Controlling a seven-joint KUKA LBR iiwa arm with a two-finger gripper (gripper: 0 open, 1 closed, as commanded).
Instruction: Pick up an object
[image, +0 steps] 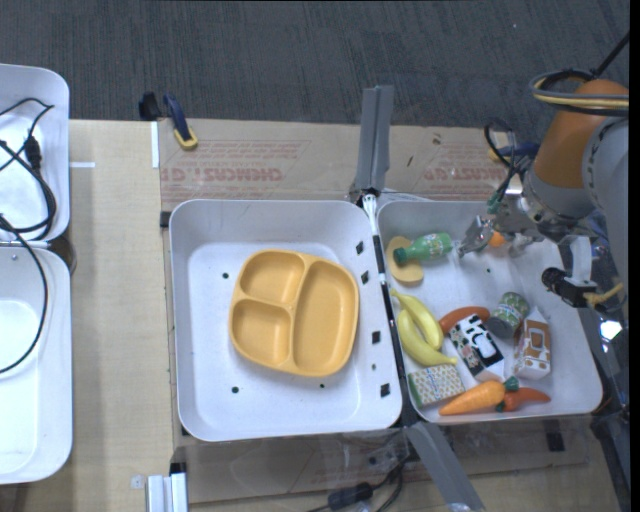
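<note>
One pincer (478, 238) beside green bottle (424, 247)

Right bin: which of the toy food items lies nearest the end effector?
The green bottle, lying on its side at the right bin's far end, just left of the end effector. The bananas, can and carrot lie closer to the camera.
</note>
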